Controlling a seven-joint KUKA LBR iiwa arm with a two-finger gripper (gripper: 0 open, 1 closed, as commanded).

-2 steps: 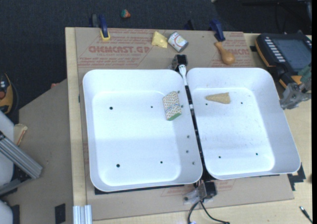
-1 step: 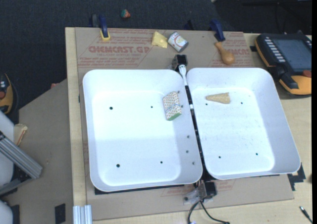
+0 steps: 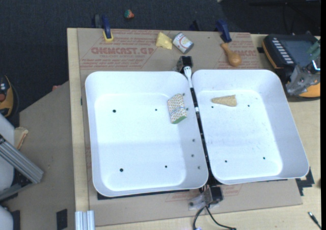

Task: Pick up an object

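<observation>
Two white bins on bench (image 3: 153,51) | left bin (image 3: 102,137): patterned packet (image 3: 177,108) near right wall | right bin (image 3: 285,137): tan wedge (image 3: 224,101) | end effector state: cannot tell

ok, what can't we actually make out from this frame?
- Patterned packet in the left bin: print too small to read in the camera view.
- Tan wedge in the right bin: too blurred to tell the material.
- Small items behind the bins, yellow piece and white box: too small to identify.
- Grey device at the right: cut off by the frame edge.
</observation>
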